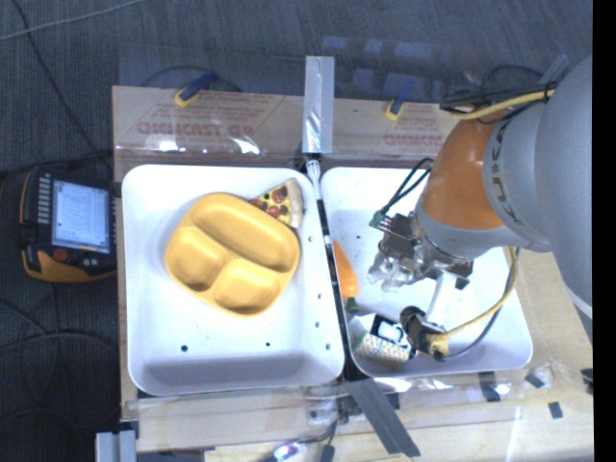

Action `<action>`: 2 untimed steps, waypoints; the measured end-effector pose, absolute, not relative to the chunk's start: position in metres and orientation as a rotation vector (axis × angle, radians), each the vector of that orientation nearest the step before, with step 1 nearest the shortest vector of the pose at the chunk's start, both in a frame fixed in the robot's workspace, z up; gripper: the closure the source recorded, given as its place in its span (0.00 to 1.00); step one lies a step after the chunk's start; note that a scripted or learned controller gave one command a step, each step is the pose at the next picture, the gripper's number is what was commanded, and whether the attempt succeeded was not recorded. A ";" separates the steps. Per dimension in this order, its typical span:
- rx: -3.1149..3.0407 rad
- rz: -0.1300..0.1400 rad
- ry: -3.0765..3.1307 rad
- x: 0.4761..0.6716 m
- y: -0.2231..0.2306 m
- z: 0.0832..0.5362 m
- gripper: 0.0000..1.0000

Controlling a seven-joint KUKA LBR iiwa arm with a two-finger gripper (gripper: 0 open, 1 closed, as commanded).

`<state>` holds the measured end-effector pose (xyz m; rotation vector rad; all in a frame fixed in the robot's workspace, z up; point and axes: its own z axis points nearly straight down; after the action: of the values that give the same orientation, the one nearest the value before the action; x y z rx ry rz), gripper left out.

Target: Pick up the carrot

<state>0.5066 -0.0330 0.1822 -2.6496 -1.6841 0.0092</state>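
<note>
Over the right-hand shallow white bin (500, 349) hangs the two-finger claw (397, 269), carried by the grey arm with its orange band (462, 186) reaching in from the right. Whether the claw is open or closed cannot be told from up here; metal parts crowd the tip, and nothing can be seen gripped in it. Just left of the claw, close but apart from it, lies the slim orange carrot (345, 269), stretched lengthwise along the bin's left wall with its green end pointing toward the near edge. Below the claw, toward the front wall, sits a small black-and-white object (388, 332) beside a pale studded block (381, 350). Well to the claw's left, across the divider, the left-hand white bin (154, 354) holds a yellow three-compartment plastic tray (231, 253), and a toy pizza slice (279, 200) rests at that tray's far corner.
</note>
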 end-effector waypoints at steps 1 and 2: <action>-2.901 0.011 -1.200 0.489 -0.024 0.182 1.00; -3.072 0.013 -0.656 0.482 -0.092 0.182 1.00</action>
<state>0.4820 -0.0915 0.1821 -3.0724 -0.6565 0.0131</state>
